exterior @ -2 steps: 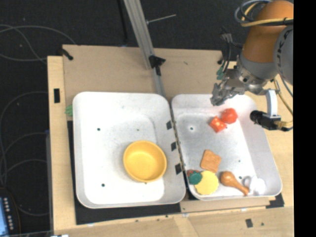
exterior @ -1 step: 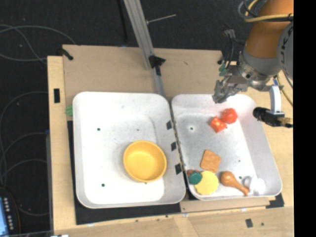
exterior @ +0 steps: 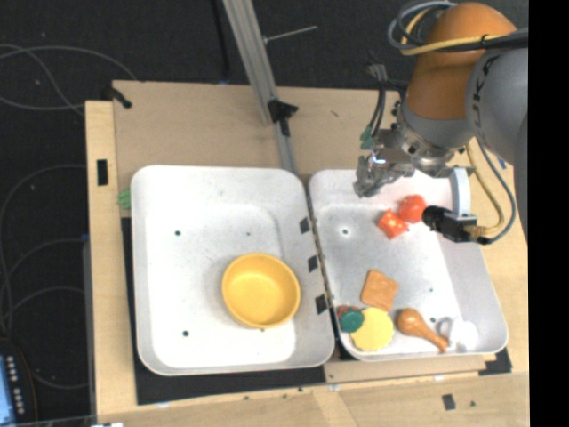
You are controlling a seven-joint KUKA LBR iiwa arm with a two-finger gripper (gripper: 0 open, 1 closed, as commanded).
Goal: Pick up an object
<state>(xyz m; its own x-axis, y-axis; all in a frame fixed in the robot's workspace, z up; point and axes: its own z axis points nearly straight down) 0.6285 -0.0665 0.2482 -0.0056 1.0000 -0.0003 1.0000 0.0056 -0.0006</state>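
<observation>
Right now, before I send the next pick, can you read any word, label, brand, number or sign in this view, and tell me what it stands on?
No readable text in this view.
Yellow bowl in the left bin: plain, no print.
Toys in the right bin, such as the orange-red piece and the tan slice: no markings.
Gripper: no legible label.
Screen at the lower left edge: lit, but too small and blurred to read.

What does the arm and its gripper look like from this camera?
The arm is grey with a rounded orange section above the wrist. Yellow and black cables loop over it. The gripper is a small grey metal piece.
</observation>
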